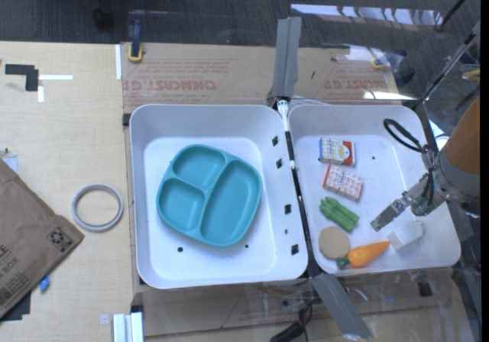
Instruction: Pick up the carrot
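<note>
The orange carrot (367, 253) with a green stub end lies near the front edge of the right bin (382, 123). My gripper (388, 216) hangs low over the bin's right half, just above and to the right of the carrot, pointing down-left. A round tan cookie (334, 241) touches the carrot's left end.
In the right bin lie a green bean pod (339, 213), two small printed boxes (337, 151) (343, 182) and a white block (406, 236) right of the carrot. The left bin (145, 180) holds a blue divided plate (209, 195). A tape ring (97, 206) lies on the bench.
</note>
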`<state>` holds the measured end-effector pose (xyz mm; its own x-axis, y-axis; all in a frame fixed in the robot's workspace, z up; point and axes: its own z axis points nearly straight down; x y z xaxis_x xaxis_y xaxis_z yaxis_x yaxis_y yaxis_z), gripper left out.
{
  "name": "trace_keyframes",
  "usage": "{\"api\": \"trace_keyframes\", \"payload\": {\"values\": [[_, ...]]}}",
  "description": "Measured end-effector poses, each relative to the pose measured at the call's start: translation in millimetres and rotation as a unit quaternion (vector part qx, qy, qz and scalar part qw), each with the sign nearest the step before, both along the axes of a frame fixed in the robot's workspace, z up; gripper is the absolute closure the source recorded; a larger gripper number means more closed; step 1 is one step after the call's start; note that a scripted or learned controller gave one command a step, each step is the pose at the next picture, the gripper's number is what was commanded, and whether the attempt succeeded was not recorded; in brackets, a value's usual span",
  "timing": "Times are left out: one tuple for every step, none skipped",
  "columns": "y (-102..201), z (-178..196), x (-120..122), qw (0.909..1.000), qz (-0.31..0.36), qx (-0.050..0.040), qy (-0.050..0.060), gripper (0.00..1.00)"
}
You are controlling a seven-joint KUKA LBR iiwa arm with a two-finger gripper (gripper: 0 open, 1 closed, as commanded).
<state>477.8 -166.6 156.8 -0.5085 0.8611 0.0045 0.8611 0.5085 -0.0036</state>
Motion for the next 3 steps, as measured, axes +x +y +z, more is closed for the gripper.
{"api": "trace_keyframes", "payload": {"values": [[8.5, -67.9, -0.3, 0.9955, 0.095, 0.0005, -0.001, 0.0], [5.2, 6.5, 1.1, 0.9896, 0.144, 0.0001, -0.002, 0.0], [5.0, 12.7, 2.3, 0.9897, 0.143, 0.0008, -0.001, 1.0]]}}
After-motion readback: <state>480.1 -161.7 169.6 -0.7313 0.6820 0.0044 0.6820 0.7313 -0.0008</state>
